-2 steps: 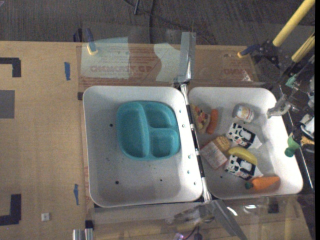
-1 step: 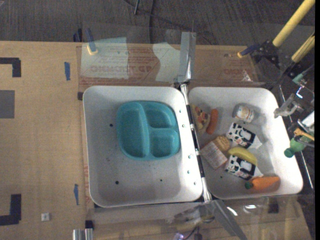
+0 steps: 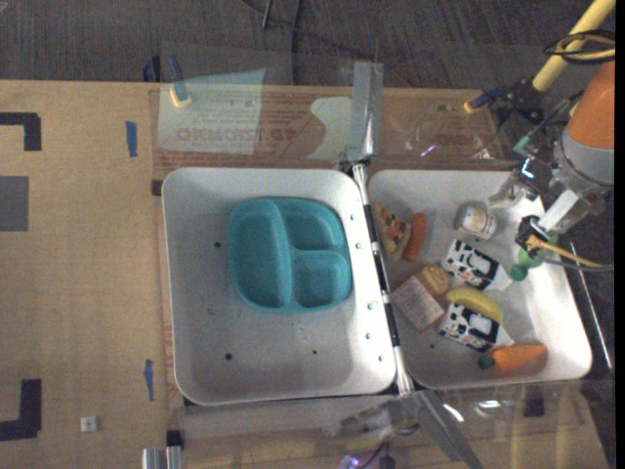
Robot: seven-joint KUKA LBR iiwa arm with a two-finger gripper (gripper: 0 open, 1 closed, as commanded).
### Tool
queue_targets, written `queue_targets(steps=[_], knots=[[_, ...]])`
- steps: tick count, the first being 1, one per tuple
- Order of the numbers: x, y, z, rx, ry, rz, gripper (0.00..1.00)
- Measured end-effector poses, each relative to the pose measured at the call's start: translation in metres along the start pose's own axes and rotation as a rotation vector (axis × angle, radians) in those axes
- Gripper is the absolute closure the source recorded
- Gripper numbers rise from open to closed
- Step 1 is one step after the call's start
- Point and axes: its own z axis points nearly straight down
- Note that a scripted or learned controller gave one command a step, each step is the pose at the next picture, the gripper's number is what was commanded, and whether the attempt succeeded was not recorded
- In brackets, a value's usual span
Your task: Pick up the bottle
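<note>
a robotics lab — taped bench [image 3: 78,262], white bins [image 3: 186,340], loose cables [image 3: 278,8]

left bin [image 3: 186,291]: teal divided plate [image 3: 289,253]
right bin [image 3: 562,335]: pizza slice [image 3: 393,229] beside hot dog [image 3: 417,236], cracker [image 3: 418,302], banana [image 3: 476,304], carrot [image 3: 515,358], two cow-print cartons [image 3: 471,264]
</note>
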Motion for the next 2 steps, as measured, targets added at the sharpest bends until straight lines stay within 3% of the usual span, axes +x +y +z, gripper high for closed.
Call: queue_targets(steps=[1,2], knots=[[-0.019,-0.03,0.024,0.007,0.006,0.105,0.0],[0.022,-0.057,0.033,0.003,-0.001,0.031,0.0]])
